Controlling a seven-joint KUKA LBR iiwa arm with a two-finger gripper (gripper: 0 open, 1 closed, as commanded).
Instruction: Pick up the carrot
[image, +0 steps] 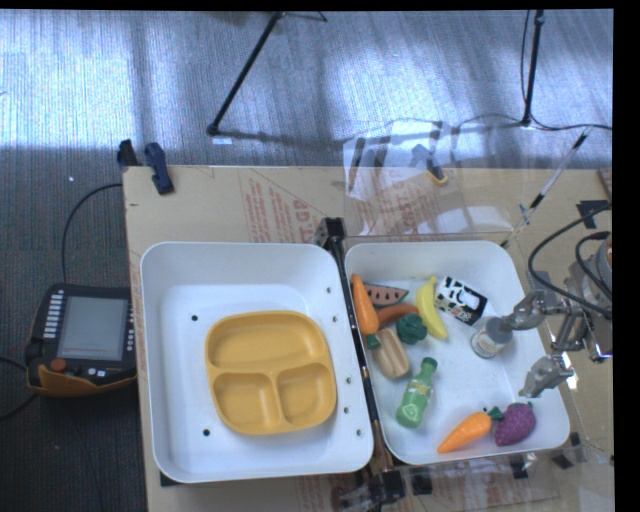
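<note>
An orange carrot (466, 432) with a green top lies near the front edge of the right bin (500, 262), touching purple grapes (515, 424). A second long orange carrot-like piece (364, 304) lies against that bin's left wall. My gripper (533, 347) hovers over the bin's right side, above and to the right of the front carrot. Its two grey fingers (524, 313) stand wide apart, open, with nothing between them.
The right bin also holds a watermelon slice (386, 294), banana (432, 308), black-and-white carton (462, 300), small round jar (487, 340), green bottle (417, 393) and tan bun (392, 354). A yellow divided plate (270, 372) sits in the left bin (180, 270).
</note>
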